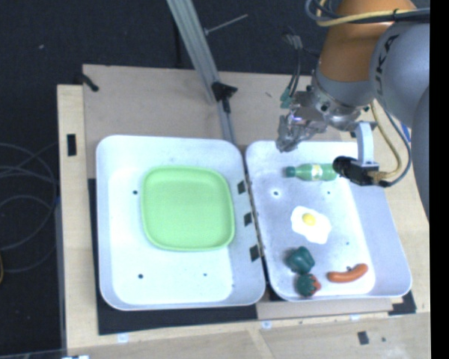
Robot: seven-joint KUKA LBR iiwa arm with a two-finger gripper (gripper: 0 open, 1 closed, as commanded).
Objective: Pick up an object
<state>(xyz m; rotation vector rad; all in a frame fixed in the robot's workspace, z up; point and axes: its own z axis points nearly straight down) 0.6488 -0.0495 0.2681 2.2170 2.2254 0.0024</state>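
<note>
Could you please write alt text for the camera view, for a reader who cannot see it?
A grey arm's gripper hovers over the far end of the right bin, which holds a bottle, fried egg, green pepper, strawberry and sausage. The left bin holds a green plate.

One fixed camera is looking down at a slant from above the counter (75, 223), standing far enough back to be taking in both white bins (116, 200) side by side.
</note>
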